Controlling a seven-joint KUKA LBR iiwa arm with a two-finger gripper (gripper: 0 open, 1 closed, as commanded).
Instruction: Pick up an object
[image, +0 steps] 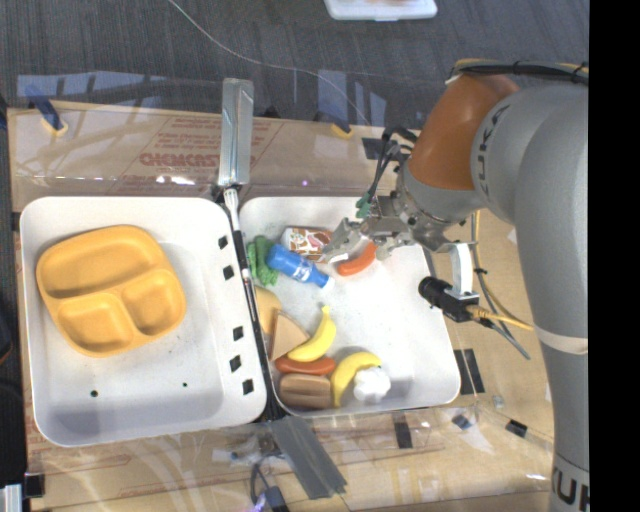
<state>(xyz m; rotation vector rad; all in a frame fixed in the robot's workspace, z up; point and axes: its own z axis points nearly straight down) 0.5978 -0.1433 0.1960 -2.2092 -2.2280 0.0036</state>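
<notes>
My gripper (362, 240) hangs low over the back of the right bin (425, 345), under the orange wrist band. An orange-red sausage-shaped toy (357, 261) lies right at its tip, touching or nearly touching it; I cannot tell whether it is gripped. Just left of it are a blue bottle (298, 266), a red and white packet (305, 240) and a green toy (262, 258).
The right bin's front left holds a banana (316, 340), a second banana (352, 370), a white piece (372, 385), a tan wedge (285, 330) and a brown bun (305, 388). A yellow divided tray (110, 288) lies in the left bin (150, 400).
</notes>
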